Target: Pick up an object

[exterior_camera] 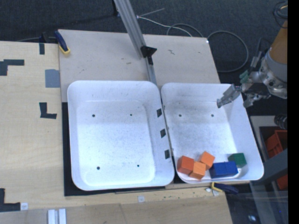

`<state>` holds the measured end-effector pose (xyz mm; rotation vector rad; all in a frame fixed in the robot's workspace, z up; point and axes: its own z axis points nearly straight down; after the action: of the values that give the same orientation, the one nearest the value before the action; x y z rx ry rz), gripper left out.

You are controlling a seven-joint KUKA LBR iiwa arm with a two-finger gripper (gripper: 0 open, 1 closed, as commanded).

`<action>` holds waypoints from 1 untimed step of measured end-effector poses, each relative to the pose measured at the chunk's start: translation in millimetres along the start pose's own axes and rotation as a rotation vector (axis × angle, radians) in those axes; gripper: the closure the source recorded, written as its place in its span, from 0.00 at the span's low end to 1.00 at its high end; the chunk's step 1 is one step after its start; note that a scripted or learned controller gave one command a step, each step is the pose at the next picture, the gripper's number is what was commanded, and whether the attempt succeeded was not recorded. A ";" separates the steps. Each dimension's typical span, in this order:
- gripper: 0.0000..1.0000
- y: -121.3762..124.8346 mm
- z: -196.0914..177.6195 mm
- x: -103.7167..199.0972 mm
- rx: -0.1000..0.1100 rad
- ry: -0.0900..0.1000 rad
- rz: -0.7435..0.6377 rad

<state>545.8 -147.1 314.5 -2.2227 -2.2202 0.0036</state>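
Observation:
Several small blocks lie in the near right corner of the right bin: three orange blocks, a blue block and a green block. My gripper hangs over the far right edge of that bin, well behind the blocks. It stands open with nothing between its fingers. The grey arm with its orange band comes in from the right.
The left bin sits beside the right one. A slanted metal rail runs down to the gap between the bins. Cables lie on the dark floor behind the bench. A yellow-handled clamp sits at the far left.

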 end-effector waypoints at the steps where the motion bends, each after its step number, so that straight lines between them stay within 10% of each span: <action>1: 0.00 41.0 4.3 -11.4 -0.002 -0.001 -0.002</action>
<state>586.8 -158.5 310.1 -2.2219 -2.2247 0.0022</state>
